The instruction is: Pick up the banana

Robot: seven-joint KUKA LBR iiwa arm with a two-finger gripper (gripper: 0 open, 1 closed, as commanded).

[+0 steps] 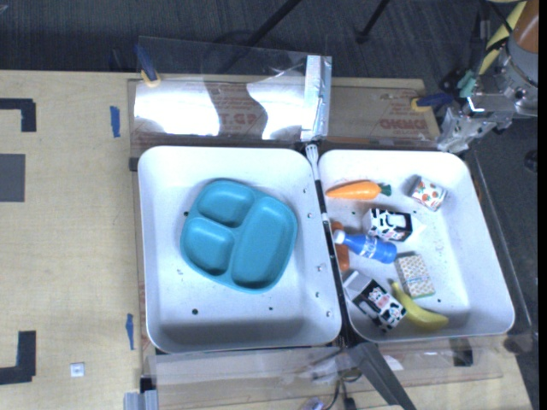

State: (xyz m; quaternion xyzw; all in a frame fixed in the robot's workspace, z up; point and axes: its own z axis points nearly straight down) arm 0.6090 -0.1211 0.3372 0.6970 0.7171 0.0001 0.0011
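Note:
The yellow banana (420, 312) lies near the front edge of the right bin (479, 254), curved, its left end touching a black-and-white cow-patterned toy (380, 304). A small checked block (414, 274) sits just behind it. My gripper (457, 131) hangs beyond the bin's far right corner, outside the rim and far from the banana. Nothing is seen in it.
The right bin also holds an orange carrot (352, 190), a blue bottle (369, 248), a second cow-patterned toy (391, 224) and a small printed cube (427, 194). In the left bin (162, 195) a blue divided plate (239, 233) rests. Behind the bins stands a shiny plastic sheet (256, 101).

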